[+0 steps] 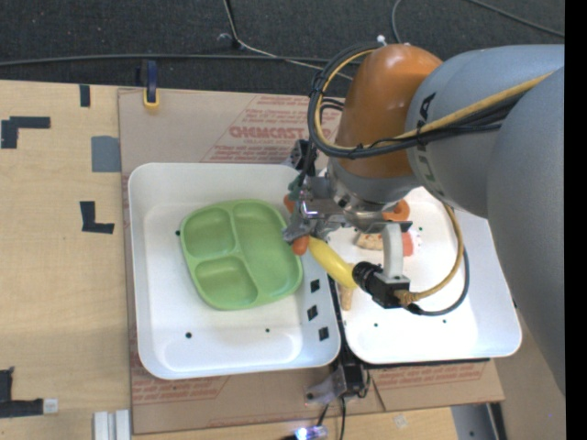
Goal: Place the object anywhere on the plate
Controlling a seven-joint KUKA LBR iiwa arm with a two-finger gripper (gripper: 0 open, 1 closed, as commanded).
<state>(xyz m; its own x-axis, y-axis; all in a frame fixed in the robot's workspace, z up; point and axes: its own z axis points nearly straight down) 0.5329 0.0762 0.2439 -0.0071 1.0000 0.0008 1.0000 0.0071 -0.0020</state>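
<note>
Arm [431, 117]: nearest my camera, hiding the gripper [307, 216]; I cannot tell its state.
Banana [332, 262]: over the bins' shared edge, beside the plate [238, 255].
Advice: I'd carry it left, release low.

Two white bins sat side by side on the bench. The left bin [156, 246] held a green three-compartment plate [240, 255], tilted slightly, nothing on it. The arm [431, 126] reached in from the right, its orange band over the divide between bins. The gripper [303, 218] hung at the plate's right edge. A yellow banana-like object [330, 262] lay slanted just below it, across the bins' shared rims. Small orange and tan items [371, 239] lay in the right bin [459, 328], partly hidden by the wrist.
</note>
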